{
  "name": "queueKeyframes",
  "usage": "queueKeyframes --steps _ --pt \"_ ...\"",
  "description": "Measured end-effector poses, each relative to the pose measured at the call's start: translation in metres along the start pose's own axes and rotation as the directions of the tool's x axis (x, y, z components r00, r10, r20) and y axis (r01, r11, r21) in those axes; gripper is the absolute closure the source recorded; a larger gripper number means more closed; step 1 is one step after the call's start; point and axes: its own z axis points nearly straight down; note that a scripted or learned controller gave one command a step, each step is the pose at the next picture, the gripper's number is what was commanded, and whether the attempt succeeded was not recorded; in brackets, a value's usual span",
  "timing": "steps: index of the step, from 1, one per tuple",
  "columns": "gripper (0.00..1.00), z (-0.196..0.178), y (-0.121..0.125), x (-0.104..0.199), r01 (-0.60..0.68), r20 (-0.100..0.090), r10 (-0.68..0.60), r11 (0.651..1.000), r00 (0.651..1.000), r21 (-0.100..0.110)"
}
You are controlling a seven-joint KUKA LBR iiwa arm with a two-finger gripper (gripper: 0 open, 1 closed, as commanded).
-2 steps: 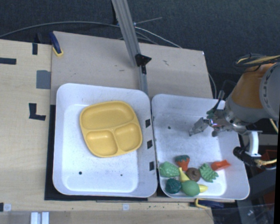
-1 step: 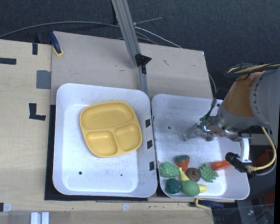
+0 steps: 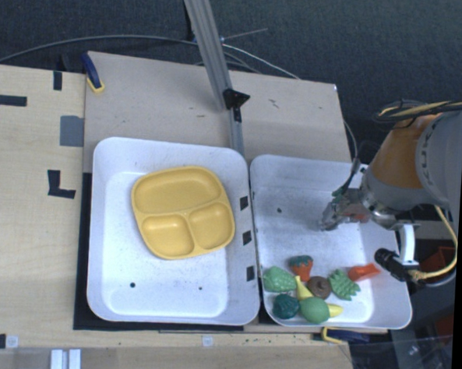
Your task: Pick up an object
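Hand point(image 3: 332, 219) over right bin point(image 3: 293, 184), above toy pile point(image 3: 312, 288).
Finger state: cannot tell. Advise descending on an outlying piece, e.g. orange toy point(image 3: 363, 270).

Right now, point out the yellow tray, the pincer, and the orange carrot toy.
yellow tray point(image 3: 184, 211), camera view, divider between its compartments.
pincer point(image 3: 328, 222), camera view, at its fingertips, above the right bin's floor.
orange carrot toy point(image 3: 363, 270), camera view, middle of its body.

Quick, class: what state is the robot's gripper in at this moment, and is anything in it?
Gripper: over the right bin, above the pile of toys; whether open, shut or holding anything cannot be told.
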Motion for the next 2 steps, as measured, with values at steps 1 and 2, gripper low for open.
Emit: queueKeyframes --steps 1,2 --pt "1.0 -0.056 -0.007 0.006 -0.001 0.0 0.001 1.0 1.0 -0.005" --pt "1.0 -0.1 -0.004 0.003 -0.001 0.001 0.001 1.0 1.0 -0.005"
